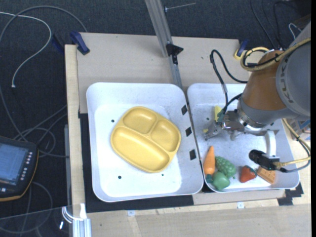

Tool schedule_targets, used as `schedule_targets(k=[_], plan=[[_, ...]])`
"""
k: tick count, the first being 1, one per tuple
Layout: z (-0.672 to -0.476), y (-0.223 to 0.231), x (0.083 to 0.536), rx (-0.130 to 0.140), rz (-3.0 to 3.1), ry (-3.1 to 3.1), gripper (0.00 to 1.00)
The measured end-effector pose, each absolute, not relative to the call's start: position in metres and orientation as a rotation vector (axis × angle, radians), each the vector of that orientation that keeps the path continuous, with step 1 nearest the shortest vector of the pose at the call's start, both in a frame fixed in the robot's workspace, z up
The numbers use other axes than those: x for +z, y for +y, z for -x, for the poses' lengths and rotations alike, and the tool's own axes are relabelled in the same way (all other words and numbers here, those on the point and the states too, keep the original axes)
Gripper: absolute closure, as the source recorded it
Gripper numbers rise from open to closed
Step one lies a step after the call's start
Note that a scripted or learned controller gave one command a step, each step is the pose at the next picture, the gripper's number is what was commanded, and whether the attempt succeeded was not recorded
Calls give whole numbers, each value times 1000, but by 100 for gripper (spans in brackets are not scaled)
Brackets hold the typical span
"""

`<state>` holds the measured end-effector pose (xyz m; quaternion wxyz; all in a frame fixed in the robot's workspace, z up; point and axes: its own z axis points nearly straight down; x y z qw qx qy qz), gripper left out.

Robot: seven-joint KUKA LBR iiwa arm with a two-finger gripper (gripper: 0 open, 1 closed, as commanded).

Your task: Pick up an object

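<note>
You have the gripper (213, 131) low over the right bin (197, 102), near its left wall. Toward the bin's near edge from the fingers lie a carrot (210, 160), a green vegetable (223, 172) and a strawberry (247, 174). Beyond the wall, the left bin (98, 132) holds a yellow divided plate (145, 138).

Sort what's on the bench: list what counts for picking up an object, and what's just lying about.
For the job:
- gripper, over the right white bin
- orange toy carrot
- green bumpy toy vegetable
- red toy strawberry

Lying about:
- yellow three-compartment plastic plate in the left white bin
- grey handheld pendant off the bench
</note>
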<state>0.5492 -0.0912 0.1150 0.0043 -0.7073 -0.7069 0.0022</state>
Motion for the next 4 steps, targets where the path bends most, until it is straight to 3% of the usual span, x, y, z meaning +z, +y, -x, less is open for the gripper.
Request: schedule_targets(k=[1,2,4], plan=[[-548,-90,91,5,2217,-2217,0],[-550,-90,103,-2,2219,-2220,100],[-557,-93,202,-8,2224,-2228,100]])
